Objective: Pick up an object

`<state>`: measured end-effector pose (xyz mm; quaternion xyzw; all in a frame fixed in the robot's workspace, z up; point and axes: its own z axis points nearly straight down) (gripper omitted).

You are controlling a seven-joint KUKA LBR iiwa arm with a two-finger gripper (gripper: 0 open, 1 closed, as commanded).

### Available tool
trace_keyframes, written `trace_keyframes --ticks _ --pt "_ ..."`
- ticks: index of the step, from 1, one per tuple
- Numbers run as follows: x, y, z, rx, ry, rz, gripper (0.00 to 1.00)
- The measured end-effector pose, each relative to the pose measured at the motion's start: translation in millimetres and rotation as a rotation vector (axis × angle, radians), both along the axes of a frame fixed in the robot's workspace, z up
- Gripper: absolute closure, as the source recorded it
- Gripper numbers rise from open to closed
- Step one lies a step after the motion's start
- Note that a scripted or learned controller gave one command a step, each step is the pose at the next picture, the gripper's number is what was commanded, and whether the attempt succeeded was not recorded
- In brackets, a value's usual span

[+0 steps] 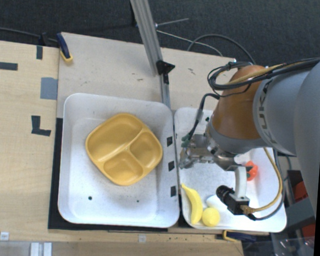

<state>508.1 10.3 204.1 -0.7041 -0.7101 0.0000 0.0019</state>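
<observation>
two bins, hand low in the right one near banana

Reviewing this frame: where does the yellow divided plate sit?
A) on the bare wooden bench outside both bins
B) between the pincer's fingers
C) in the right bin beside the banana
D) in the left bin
D: the yellow divided plate lies flat inside the left bin, while the banana lies in the right bin under the arm.
</observation>
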Motion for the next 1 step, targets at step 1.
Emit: trace_keyframes --ticks 1 --pt "3.2 49.0 19.2 -0.001 -0.002 -0.001 1.0"
